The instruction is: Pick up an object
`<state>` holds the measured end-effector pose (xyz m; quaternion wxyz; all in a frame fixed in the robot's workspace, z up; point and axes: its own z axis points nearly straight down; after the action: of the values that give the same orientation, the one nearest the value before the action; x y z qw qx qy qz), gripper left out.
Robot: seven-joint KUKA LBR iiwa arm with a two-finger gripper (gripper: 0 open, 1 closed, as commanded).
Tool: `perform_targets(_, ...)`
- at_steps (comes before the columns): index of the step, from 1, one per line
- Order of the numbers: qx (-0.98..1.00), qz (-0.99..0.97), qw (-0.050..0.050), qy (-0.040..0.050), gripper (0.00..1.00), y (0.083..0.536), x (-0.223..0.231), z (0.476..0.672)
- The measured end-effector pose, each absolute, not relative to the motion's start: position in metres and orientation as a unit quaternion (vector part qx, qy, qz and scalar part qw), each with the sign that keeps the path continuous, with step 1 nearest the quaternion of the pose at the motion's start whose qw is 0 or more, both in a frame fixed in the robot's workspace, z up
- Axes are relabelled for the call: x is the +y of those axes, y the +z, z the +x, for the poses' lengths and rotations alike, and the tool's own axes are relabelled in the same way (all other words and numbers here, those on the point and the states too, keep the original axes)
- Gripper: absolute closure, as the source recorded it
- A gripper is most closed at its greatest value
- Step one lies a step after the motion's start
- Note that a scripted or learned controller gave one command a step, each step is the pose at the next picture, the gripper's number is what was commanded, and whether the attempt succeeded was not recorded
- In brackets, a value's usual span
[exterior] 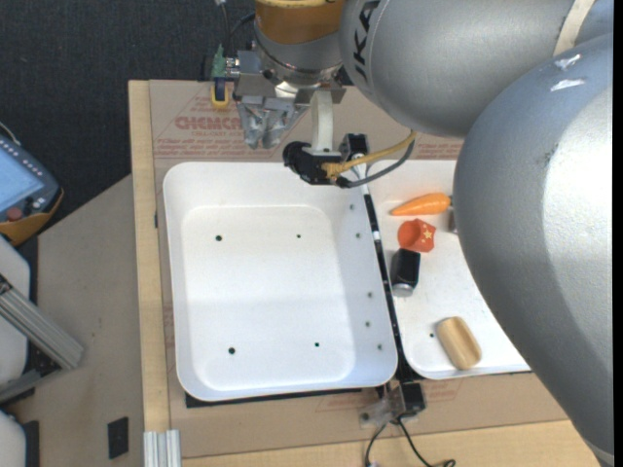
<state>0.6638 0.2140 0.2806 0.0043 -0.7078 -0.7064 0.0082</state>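
Note:
My gripper (261,132) hangs over the far rim of the left white bin (195,290), above the brown bench, with nothing seen in it. The objects lie in the right bin (428,363). An orange carrot (423,203) is at the far end, and a red piece with a yellow star (417,234) sits just in front of it. A short black cylinder (404,270) rests by the divider between the bins. A tan bread-like roll (458,342) lies near the front edge. The big grey arm hides the right part of that bin.
The brown cardboard bench (146,261) frames both bins. A blue-screened device (19,183) sits off the bench at the left, beside a metal rail (39,324). A small clamp with cable (399,402) hangs at the front edge between the bins.

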Motion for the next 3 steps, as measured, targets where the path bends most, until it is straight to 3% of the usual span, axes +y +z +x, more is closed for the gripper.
perform_targets(1,-0.707,-0.707,-0.001,-0.0020,1.00,0.303,0.216,0.667)
perform_targets(2,-0.707,-0.708,-0.001,-0.0033,1.00,0.313,0.216,0.667)
perform_targets(3,-0.708,-0.706,0.003,0.0033,1.00,0.280,0.226,0.613)
